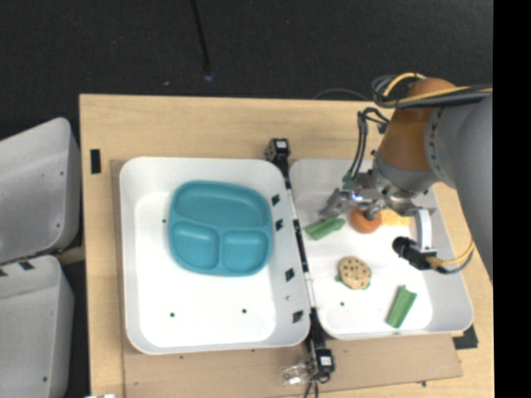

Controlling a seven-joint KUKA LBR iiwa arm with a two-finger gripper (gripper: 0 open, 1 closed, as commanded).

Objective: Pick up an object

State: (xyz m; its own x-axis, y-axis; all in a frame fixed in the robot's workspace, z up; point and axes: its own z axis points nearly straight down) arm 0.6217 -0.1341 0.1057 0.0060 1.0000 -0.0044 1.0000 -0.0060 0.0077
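The claw (362, 203) hung low in the right bin (440, 305), directly over an orange ball (364, 220); whether it had closed on the ball could not be told. Just left of the ball lay a green piece (324, 227), tilted, near the divider. Below, well apart from the claw, sat a speckled cookie (354, 273), and toward the bin's lower right corner a second green block (401, 306). The left bin (149, 313) held a teal divided plate (221, 227) with three compartments. Both bins rested on the wooden bench (191, 123). No writing was readable anywhere.
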